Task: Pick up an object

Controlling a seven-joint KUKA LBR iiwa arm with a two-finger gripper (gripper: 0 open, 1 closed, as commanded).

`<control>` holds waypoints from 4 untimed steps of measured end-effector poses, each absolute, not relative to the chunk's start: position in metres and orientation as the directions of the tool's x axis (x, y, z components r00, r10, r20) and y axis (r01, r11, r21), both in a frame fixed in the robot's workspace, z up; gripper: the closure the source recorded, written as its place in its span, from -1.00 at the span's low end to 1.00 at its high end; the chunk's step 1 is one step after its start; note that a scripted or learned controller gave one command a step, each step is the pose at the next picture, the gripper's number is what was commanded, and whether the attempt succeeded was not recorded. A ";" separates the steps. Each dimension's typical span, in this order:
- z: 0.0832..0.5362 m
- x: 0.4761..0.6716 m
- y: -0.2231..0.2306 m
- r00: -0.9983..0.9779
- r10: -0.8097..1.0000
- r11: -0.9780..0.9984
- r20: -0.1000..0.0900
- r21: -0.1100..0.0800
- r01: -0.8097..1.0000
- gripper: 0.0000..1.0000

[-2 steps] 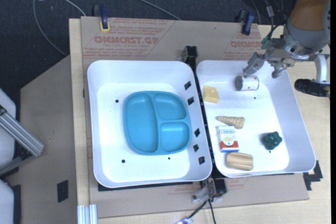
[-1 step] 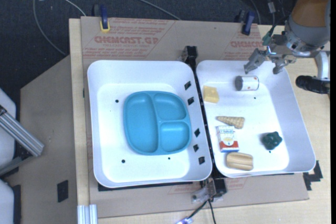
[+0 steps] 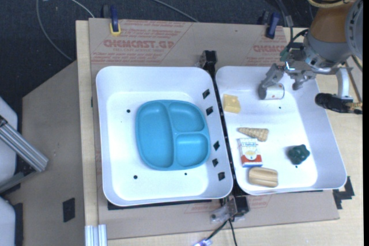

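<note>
Hovering claw (image 3: 283,82) blurred above right bin (image 3: 323,124).

Grey arm (image 3: 330,37) w/ orange band, yellow cable loop on top; silver claw (image 3: 283,82), black wiring.

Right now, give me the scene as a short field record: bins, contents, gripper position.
left bin: holds a blue divided plate
right bin: holds five small items
items: yellow wedge, cone-shaped piece, red and white carton, tan bread roll, dark green lump
gripper: over the right bin's far end, nothing seen between its fingers
nearest item to gripper: yellow wedge
arm: reaching in from the view's right
</note>
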State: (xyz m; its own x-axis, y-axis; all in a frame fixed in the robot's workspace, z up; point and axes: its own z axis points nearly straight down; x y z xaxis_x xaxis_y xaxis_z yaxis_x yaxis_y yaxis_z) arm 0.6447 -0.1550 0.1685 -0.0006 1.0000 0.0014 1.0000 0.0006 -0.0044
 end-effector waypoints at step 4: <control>0.139 0.647 -0.148 0.000 1.000 0.000 -0.001 0.004 1.000 1.00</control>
